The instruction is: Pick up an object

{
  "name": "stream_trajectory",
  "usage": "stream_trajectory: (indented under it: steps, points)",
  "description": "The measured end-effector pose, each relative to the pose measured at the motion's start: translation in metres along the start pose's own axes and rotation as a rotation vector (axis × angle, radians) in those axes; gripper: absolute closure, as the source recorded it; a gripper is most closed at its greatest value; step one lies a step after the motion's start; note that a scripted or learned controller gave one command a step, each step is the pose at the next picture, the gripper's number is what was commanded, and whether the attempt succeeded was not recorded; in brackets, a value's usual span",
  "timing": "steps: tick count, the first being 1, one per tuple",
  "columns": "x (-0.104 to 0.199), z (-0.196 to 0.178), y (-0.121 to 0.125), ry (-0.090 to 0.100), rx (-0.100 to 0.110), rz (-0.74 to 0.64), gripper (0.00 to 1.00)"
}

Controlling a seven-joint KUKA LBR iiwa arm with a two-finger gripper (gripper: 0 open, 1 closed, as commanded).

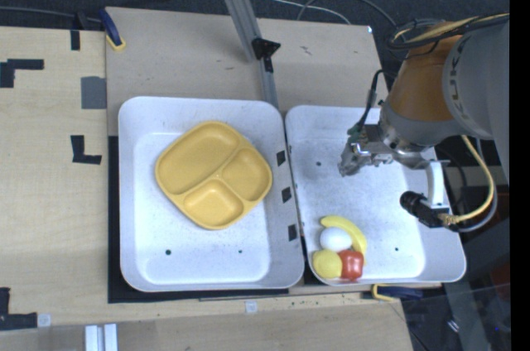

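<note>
A cluster of small toys lies in the right bin's near corner: a yellow banana (352, 230), a white egg-like ball (335, 240), a yellow round piece (326, 263) and a red piece (352, 263). My gripper (354, 161) hangs over the middle of the right bin (414, 258), well above and behind the cluster, with nothing visible between its fingers. A yellow divided plate (214, 174) rests in the left bin (141, 258).
A grey metal pole (240, 6) slants down from the top to the gap between the bins. The arm's orange band (422, 93) and cables (476, 200) overhang the right bin's right side. Black tape marks sit on the wooden bench at left.
</note>
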State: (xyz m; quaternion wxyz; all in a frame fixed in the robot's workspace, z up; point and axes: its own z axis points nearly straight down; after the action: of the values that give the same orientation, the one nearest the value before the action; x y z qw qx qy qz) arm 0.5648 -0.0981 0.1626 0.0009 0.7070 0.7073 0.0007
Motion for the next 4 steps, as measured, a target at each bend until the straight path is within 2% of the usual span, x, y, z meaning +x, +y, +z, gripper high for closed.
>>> stream_trajectory:
  steps: [2,4]
  points:
    - [-0.012,-0.09,0.003,-0.001,-0.002,-0.001,1.0]
    - [0.102,-0.067,0.047,0.001,0.004,-0.007,1.0]
